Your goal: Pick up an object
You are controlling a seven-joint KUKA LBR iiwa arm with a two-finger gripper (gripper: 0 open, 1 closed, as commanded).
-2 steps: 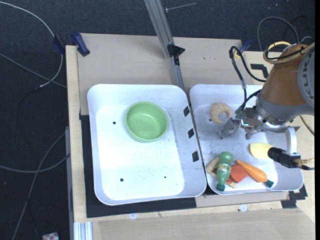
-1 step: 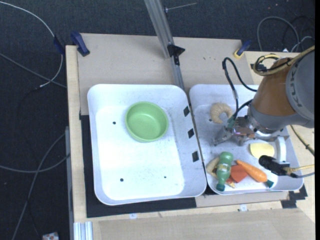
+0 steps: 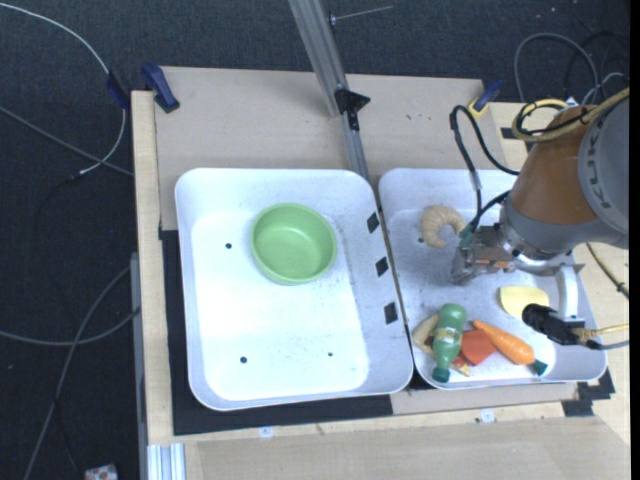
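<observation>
Reaching in from the right, the arm (image 3: 575, 183) hangs its gripper (image 3: 470, 260) low over the right bin (image 3: 400, 193); whether its jaws are apart or closed cannot be told (the wrist hides them). A tan curled pastry (image 3: 439, 222) lies just left and far of the gripper. At the near edge cluster a green bottle (image 3: 448, 332), an orange carrot (image 3: 505, 342), a red piece (image 3: 476, 346) and a pale yellow piece (image 3: 522, 299). A green bowl (image 3: 293, 243) sits in the left bin (image 3: 200, 348). No legible writing or labels.
</observation>
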